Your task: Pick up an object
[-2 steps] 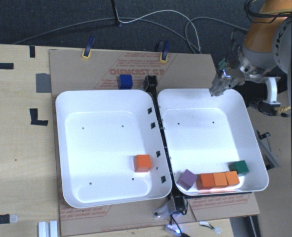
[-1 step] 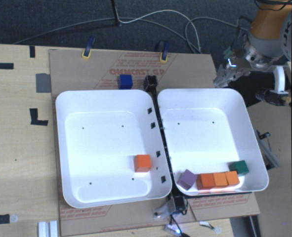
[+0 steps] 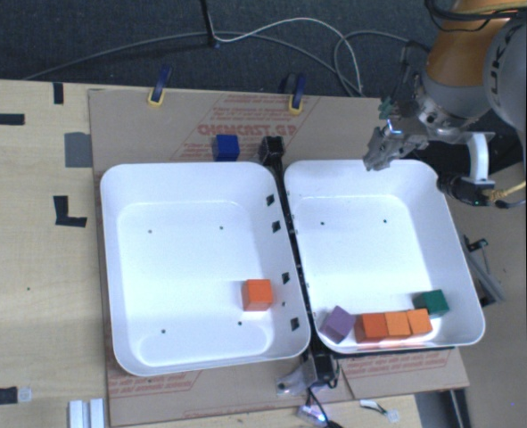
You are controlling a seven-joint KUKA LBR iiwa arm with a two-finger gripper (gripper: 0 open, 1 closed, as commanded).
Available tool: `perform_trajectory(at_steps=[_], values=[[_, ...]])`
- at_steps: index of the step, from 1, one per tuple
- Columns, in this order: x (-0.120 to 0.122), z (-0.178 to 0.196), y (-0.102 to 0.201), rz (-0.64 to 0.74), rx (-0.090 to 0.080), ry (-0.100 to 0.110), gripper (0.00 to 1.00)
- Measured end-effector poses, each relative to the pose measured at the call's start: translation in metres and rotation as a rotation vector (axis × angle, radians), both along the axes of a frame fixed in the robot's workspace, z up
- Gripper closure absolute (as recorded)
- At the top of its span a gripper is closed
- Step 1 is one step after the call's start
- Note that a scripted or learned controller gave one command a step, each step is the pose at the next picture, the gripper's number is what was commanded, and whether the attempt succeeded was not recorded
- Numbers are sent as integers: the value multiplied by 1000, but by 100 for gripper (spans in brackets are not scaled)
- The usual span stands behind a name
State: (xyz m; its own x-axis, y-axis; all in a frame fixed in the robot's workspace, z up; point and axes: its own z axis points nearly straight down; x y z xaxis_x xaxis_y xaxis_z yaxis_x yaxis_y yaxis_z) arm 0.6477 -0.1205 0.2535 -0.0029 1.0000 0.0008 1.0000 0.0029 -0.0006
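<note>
From above, my pincer (image 3: 381, 152) hangs over the far rim of the right bin (image 3: 450, 210), up near its back edge, and I cannot tell whether it is spread or pressed together (too small and too dark from here). Nothing shows pinched in it. Well away from my pincer, along the near wall of that same bin, sits a row: a purple block (image 3: 337, 324), then an orange bar (image 3: 393, 325) touching it, then a green block (image 3: 432, 303) at the bar's far end. Further off still, across the divider, an orange cube (image 3: 258, 294) rests alone in the left bin (image 3: 120, 266). Beyond that bin's far edge, a blue cube (image 3: 226, 146) sits on the cardboard (image 3: 192, 119).
</note>
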Motion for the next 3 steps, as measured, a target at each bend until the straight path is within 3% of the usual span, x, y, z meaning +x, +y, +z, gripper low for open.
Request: perform_trajectory(at_steps=[1,3], values=[[-22,-13,54,1,0,1,100],[-63,-4,147,1,0,0,100]])
